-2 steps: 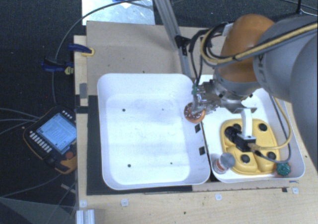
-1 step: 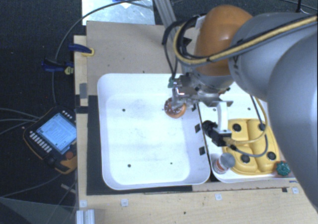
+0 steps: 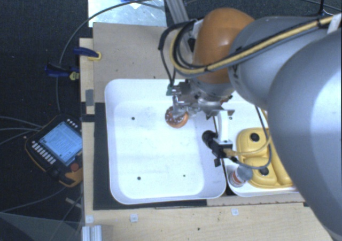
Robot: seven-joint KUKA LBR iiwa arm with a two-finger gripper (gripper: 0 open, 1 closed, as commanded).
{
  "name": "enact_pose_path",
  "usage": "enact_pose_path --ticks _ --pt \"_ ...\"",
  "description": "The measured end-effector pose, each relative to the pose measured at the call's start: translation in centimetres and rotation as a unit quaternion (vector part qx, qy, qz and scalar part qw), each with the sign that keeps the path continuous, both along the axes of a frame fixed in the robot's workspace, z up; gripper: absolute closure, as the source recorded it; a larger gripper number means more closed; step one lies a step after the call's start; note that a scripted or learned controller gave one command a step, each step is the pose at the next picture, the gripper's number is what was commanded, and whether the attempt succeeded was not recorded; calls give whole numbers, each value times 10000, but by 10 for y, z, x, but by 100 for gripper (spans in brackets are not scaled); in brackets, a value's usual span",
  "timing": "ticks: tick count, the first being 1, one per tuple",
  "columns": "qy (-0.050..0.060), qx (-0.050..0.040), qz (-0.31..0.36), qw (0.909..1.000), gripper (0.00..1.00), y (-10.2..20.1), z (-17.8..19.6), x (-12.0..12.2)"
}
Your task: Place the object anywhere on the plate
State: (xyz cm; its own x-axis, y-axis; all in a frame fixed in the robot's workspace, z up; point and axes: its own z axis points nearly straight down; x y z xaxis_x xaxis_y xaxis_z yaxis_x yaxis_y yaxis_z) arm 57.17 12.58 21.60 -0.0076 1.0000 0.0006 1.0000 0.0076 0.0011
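Observation:
A small brown ring-shaped object like a doughnut (image 3: 176,118) is in the left white bin (image 3: 133,181), near the middle of its far half. My gripper (image 3: 180,107) hangs directly over it, its tip at the object's upper edge. The gripper body hides how the two meet, so I cannot say whether it touches or holds the object. A rounded yellow object (image 3: 256,152) lies in the right white bin (image 3: 243,192), partly behind the arm.
The grey arm with its orange band (image 3: 222,42) covers most of the right bin. A small white and orange item (image 3: 236,176) sits at that bin's near left corner. A handheld pendant (image 3: 57,146) lies off the bench to the left.

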Motion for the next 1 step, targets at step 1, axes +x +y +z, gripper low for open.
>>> enact_pose_path --ticks 1 --pt "4 0 -6 10000 100 13 4 -7"
